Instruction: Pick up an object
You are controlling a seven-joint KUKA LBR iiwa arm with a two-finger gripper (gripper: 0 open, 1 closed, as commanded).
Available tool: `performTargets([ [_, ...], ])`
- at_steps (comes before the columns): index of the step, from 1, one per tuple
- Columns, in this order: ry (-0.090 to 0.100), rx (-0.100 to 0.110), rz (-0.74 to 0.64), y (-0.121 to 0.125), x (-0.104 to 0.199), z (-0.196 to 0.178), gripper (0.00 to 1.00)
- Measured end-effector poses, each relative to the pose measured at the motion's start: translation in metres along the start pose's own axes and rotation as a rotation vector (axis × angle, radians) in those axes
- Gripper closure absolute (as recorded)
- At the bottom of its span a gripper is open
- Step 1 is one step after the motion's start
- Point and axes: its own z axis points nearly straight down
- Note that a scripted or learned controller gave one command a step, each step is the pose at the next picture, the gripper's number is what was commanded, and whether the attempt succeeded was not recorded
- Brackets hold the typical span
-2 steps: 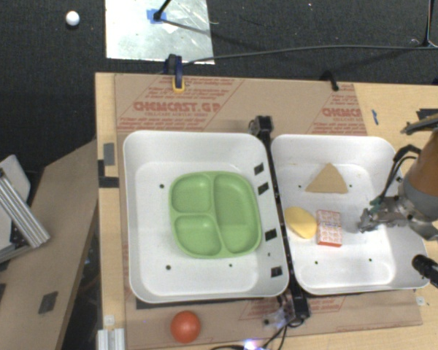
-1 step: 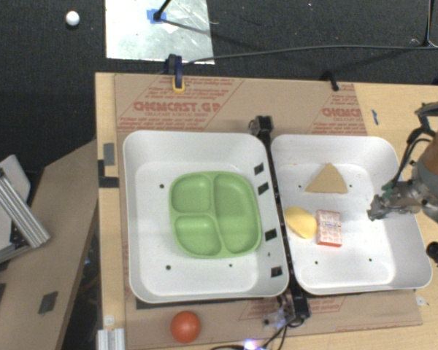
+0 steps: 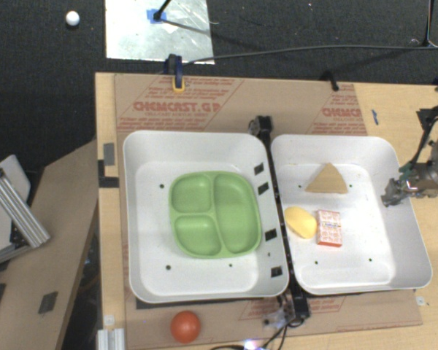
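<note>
My pincer point(image 3: 394, 193) at 3 o'clock rim of right bin point(image 3: 405, 232); grip state unclear. Approach step. Carton point(image 3: 329, 227), lemon point(image 3: 301, 222) at 9 o'clock. Next: move in, descend.

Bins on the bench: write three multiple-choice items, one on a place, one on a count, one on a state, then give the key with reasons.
1. Where does the green tray lie?
A. left bin
B. right bin
C. on the cardboard

2. How many things lie in the right bin?
A. one
B. three
C. five

3. How does the tool stand to the bin's things?
A. grips the yellow piece
B. rests on the carton
C. sits at the right rim, apart from them

Key: 1 A, the tray sits in the left bin. 2 B, tan wedge, yellow piece, carton. 3 C, it touches none.
</note>
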Motion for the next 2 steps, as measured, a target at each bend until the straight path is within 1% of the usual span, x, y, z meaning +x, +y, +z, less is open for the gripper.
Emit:
performTargets([
  [1, 0.002, 0.005, 0.0, 0.001, 0.0, -0.006, 1.0],
  [2, 0.004, 0.006, -0.005, 0.011, 0.052, 0.003, 1.0],
])
